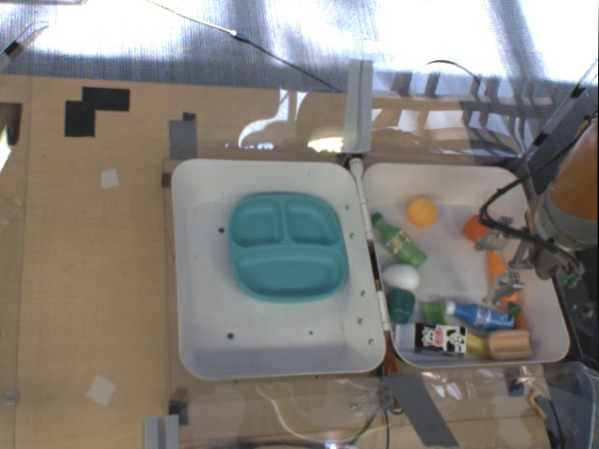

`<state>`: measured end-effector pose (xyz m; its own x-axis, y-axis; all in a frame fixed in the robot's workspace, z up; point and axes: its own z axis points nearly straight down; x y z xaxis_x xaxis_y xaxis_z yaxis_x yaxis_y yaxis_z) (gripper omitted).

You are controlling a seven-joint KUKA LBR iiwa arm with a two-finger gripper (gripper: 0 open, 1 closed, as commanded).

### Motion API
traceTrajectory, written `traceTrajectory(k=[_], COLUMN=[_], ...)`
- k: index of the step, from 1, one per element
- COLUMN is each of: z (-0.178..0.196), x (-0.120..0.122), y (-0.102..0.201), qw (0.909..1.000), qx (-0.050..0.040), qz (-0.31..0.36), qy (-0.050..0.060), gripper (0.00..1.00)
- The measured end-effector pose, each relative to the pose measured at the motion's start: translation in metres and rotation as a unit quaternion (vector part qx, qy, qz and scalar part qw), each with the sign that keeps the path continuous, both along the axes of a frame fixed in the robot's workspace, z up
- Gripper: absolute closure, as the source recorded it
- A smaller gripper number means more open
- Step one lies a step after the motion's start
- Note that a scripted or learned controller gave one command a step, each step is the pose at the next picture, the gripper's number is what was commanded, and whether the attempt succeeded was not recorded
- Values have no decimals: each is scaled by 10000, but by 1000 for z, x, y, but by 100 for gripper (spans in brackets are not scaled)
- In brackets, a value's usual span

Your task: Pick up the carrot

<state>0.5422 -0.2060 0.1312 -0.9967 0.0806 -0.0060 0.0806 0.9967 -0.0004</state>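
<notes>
Along the near wall of the right bin [552,344] lie a black-and-white carton [440,339], a yellow piece [476,345] and a tan bread-like block [509,345]. Just beyond them sit a blue bottle [479,315], a small green item [433,311] and a dark green object [401,303], then one white egg [401,276]. The carrot [497,267] lies by the right wall, partly under the gripper [506,285], whose metal fingers hang over it; whether they are apart or together cannot be told. Farther off lie a green bottle [398,239], an orange ball [423,211] and a red-orange piece [475,228]. The left bin [197,344] holds one teal three-compartment plate [287,247].
</notes>
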Motion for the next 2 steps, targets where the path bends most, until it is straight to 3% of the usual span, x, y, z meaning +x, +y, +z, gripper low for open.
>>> traceTrajectory(k=[1, 2], z=[-41, -27], x=[32, 36], y=[0, 1], qw=[10000, 9999], qx=[-24, -30], qz=[0, 31], qy=[-55, -94], gripper=[0, 100])
